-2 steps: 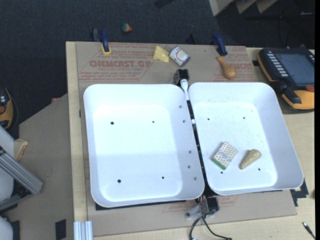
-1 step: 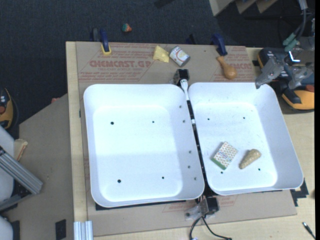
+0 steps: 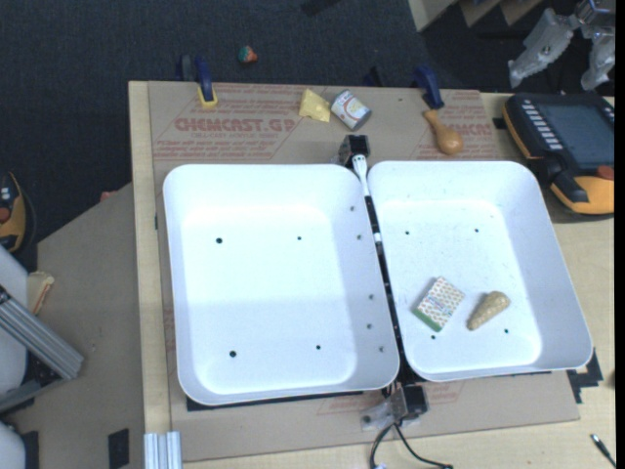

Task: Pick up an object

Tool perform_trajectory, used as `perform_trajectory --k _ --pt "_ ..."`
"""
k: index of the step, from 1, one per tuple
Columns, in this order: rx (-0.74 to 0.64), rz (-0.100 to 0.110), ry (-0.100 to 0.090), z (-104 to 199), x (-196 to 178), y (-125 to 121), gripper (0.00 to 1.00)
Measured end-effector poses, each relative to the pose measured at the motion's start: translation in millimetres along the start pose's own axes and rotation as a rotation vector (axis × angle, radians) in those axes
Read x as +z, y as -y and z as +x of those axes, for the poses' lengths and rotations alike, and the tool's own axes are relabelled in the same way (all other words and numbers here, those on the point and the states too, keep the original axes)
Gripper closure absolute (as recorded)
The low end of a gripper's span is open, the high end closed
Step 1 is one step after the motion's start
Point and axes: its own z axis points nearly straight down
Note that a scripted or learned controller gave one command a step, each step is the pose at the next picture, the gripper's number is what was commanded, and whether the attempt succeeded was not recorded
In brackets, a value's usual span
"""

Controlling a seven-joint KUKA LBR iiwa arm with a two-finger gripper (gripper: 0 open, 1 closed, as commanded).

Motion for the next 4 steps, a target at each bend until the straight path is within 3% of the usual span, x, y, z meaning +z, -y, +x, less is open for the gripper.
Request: perform_trajectory --k 1,2,3,4 --pt "0.002 0.025 -0.003 38.9 93.8 24.6 0.0" --pt "0.003 0.0 0.0 44.0 -12.0 -20.6 0.0" --pt "-0.002 0.027 -0.003 121.2 103.7 -23.6 0.0" --pt "0.002 -0.001 -0.003 145.2 -16.3 -58.8 0.0"
